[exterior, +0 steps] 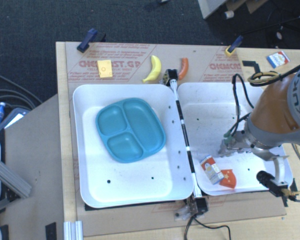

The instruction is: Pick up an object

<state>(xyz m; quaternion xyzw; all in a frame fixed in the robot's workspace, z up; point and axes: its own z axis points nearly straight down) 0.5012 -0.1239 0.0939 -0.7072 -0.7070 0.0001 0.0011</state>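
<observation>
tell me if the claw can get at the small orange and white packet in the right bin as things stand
Probably yes. The packet lies flat and alone near the front of the right bin, with nothing on top of it. The claw hangs just above and to its right, so only a short move would be needed.

The arm (pixel 282 111) is a thick, rounded thing, grey along its upper link with a broad orange band above the wrist (the orange looks brownish in this light). Below the band sits a grey metal wrist collar. Black cables (pixel 238 100) loop off the band's left side, and a black bracket (pixel 271 182) juts out below the collar.
</observation>
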